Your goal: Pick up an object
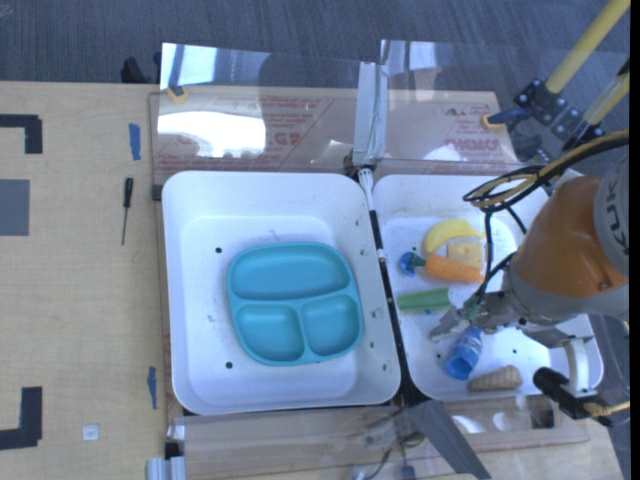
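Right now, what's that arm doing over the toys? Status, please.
Pincer low in right bin, fingers spread, nothing between them. Blue bottle just below it, green stick beside. Teal tray alone in left bin.

tray [293, 301] turquoise | bins [190, 268] white | banana [452, 234] yellow | carrot [452, 269] orange

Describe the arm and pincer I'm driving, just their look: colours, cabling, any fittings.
The arm is grey with a broad, rounded orange band above the wrist. Black cables loop loosely from near the band. The pincer is a small metallic grey piece with slim fingers. A black fitting on a white bracket sits below the wrist.
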